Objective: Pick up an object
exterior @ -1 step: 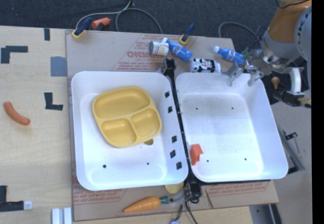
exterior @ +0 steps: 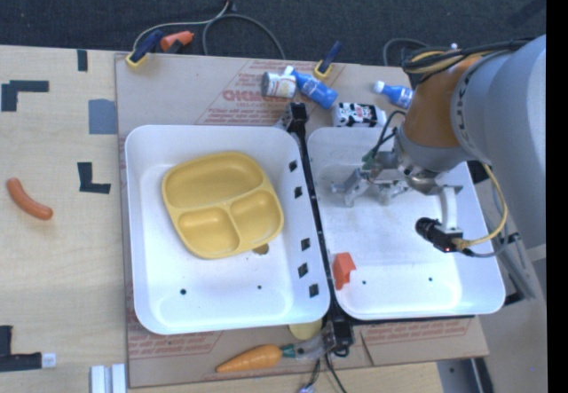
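Worktop [exterior: 53, 294]: we count two white bins side by side on a cardboard sheet.

Left bin [exterior: 146, 276]: we note one yellow divided plate [exterior: 222, 203], lying flat towards the far side, with a small brown item peeking from under its near edge.

Right bin [exterior: 479, 294]: we record one small orange block [exterior: 343, 269] at the near left corner, just beside the dividing wall. The arm [exterior: 497, 107] reaches in from the right; its tool [exterior: 374, 186] sits low over the far left part of this bin, well apart from the block. We can't tell whether its fingers are apart or together.

Outside the bins: we list a carrot [exterior: 250, 358] at the near edge, a sausage [exterior: 29, 199] far left, and a blue bottle [exterior: 317, 89] beyond the bins.
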`<control>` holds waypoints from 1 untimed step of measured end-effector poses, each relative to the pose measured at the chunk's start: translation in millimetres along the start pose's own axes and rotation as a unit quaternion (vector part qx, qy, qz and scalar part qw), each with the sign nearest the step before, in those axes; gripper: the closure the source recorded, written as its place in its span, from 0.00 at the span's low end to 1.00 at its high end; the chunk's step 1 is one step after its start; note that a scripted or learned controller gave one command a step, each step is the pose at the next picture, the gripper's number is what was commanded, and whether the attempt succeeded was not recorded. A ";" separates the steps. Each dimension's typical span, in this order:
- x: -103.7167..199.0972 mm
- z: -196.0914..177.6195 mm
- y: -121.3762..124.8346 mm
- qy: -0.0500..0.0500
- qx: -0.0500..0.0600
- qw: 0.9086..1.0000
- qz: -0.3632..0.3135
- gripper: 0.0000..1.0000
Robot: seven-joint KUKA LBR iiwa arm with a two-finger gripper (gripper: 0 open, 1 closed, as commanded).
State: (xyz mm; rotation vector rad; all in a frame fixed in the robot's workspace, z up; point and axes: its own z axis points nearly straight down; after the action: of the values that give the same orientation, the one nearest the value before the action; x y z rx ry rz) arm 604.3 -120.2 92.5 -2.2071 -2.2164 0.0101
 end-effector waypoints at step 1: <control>26.3 2.7 40.2 -0.002 -0.007 1.000 0.000 0.00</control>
State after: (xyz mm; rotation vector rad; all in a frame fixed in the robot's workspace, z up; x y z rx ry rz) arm 644.3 -93.6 89.4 -2.2157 -2.2261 -0.0012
